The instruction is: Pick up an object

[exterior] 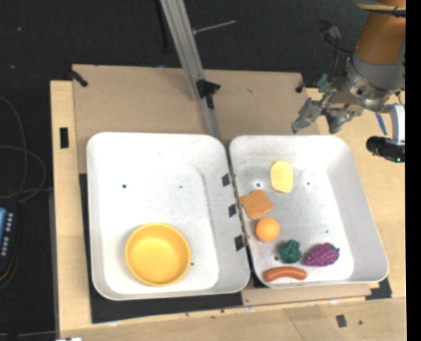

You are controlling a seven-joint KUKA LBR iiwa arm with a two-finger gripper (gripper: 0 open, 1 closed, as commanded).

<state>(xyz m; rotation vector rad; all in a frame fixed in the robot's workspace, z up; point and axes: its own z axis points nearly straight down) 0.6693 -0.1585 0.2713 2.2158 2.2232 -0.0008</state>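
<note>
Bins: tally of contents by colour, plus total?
Yellow: 2, the bowl in the left bin and a pale yellow piece in the right bin
Orange: 2, a ball and a tan-orange square piece
Green: 1, broccoli-like piece
Purple: 1, grapes
Red: 1, sausage
Total: 7

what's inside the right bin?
Right bin holds six items: yellow piece, tan block, orange, green piece, purple grapes, sausage. Nothing stacked; undersides hidden.
</note>
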